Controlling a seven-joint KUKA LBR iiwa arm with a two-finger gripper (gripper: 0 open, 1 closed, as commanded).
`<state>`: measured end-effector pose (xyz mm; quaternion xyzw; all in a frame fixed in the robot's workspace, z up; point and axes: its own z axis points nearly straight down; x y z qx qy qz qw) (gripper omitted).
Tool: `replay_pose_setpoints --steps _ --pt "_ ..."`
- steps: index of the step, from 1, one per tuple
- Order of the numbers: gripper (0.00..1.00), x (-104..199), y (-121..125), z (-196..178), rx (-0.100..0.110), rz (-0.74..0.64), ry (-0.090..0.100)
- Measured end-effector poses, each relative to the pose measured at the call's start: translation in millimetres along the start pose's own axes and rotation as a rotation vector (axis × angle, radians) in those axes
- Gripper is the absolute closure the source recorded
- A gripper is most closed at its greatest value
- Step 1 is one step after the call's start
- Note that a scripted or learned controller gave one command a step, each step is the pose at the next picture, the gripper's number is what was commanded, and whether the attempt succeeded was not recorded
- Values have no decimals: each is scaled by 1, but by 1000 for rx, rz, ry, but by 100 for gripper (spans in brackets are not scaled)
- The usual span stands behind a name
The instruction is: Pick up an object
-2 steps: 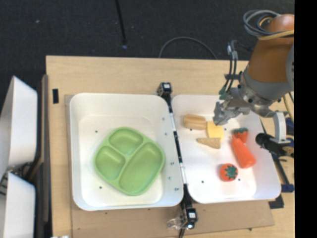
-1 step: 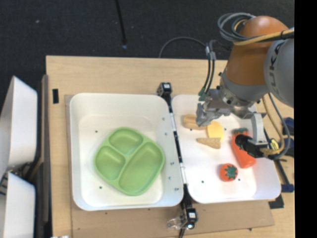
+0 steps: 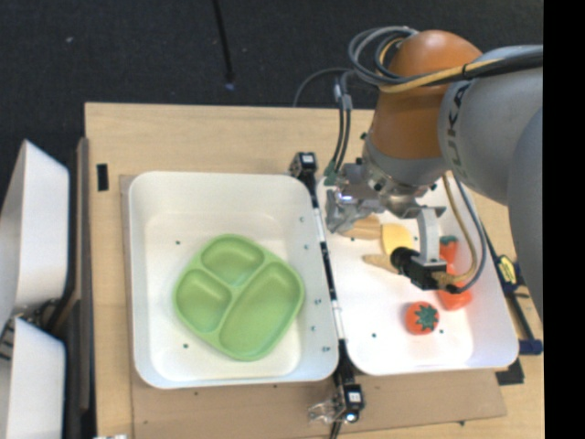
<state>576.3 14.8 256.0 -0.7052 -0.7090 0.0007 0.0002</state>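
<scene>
My gripper (image 3: 348, 212) hangs low over the far left part of the right bin (image 3: 489, 341), close to the wall between the two bins. Just to its right lie a tan wooden piece (image 3: 367, 231) and a yellow object (image 3: 396, 238). A second tan sliver (image 3: 377, 262) lies a little nearer the front. A red tomato-like toy with a green top (image 3: 422, 318) sits near the front of that bin. An orange toy (image 3: 449, 248) and another orange piece (image 3: 454, 297) lie by the right side, partly hidden by the wrist.
The left bin (image 3: 151, 208) holds a green divided plate (image 3: 239, 295) at its middle. The arm's orange band and grey body cover the far right part of the right bin. Bare wooden bench surrounds both bins.
</scene>
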Motion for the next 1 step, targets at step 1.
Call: replay_pose_setpoints --steps 1 --pt "100 49 16 -7 -3 -2 2"
